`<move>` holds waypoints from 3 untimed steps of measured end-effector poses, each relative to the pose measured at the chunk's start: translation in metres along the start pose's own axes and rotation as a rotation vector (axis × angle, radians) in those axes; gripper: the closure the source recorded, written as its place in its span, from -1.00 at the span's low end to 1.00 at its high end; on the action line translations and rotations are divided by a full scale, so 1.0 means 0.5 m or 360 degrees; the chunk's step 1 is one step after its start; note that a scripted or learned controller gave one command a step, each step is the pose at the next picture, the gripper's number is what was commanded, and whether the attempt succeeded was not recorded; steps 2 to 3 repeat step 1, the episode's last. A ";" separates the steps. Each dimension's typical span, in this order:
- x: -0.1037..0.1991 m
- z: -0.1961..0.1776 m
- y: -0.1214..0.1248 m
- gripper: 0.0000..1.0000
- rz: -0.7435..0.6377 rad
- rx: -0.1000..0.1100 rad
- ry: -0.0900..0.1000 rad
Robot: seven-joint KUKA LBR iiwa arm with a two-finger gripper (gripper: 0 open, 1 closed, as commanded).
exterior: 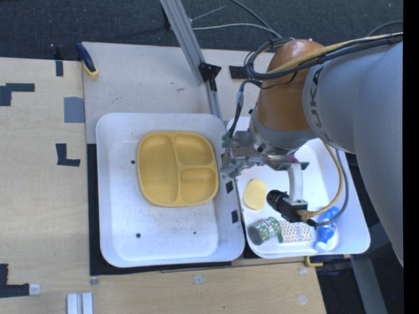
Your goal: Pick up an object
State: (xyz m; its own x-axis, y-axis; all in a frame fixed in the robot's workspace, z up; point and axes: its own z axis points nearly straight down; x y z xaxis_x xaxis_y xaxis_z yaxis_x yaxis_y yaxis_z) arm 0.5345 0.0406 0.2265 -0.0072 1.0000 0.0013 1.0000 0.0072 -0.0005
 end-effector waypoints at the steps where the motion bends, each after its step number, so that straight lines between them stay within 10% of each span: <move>1: 0.125 0.004 0.008 1.00 -0.0001 0.0002 -0.0001; 3: 0.125 0.004 0.008 1.00 -0.0001 0.0002 -0.0001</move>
